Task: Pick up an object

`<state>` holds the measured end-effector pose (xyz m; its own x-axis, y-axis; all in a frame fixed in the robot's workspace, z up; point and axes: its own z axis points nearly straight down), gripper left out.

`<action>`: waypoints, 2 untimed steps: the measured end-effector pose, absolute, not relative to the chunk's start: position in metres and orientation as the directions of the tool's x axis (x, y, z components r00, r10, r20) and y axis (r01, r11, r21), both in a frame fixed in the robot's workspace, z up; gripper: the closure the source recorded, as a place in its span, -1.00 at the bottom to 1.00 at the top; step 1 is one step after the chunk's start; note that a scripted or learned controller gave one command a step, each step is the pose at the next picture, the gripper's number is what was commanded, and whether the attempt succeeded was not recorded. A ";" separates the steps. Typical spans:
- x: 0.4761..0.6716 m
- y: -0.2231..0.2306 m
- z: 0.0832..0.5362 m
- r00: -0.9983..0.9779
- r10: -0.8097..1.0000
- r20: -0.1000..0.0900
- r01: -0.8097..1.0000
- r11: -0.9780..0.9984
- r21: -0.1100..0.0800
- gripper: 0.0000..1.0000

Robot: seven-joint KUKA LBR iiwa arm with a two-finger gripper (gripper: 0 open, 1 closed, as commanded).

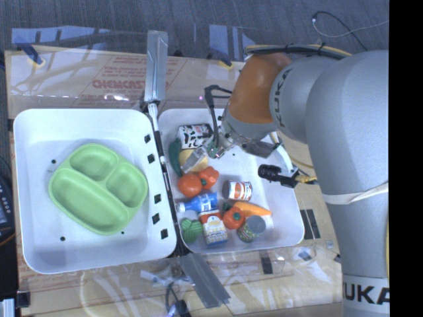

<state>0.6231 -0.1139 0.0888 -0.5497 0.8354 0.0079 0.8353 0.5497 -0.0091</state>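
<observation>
My gripper (202, 156) is low in the right bin (285, 203), near its upper left part, beneath the orange wrist band. It sits over a yellow item (199, 163), just below a black-and-white patterned carton (193, 135). A dark green piece (174, 156) lies to its left. A red tomato (189, 185) and an orange-red pepper (209, 176) lie just in front of it. The arm hides the gripper's tips.
Further forward in the right bin are a small can (238, 190), a blue bottle (198, 203), a carrot (252, 209), a juice carton (213, 231), a green ball (191, 230) and a tin (252, 228). The left bin (33, 243) holds a green divided plate (99, 187).
</observation>
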 end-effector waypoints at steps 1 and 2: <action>0.624 -0.114 0.097 -0.555 0.832 0.008 0.832 0.555 -0.011 1.00; 0.624 -0.114 0.105 -0.558 0.829 0.008 0.829 0.559 -0.013 1.00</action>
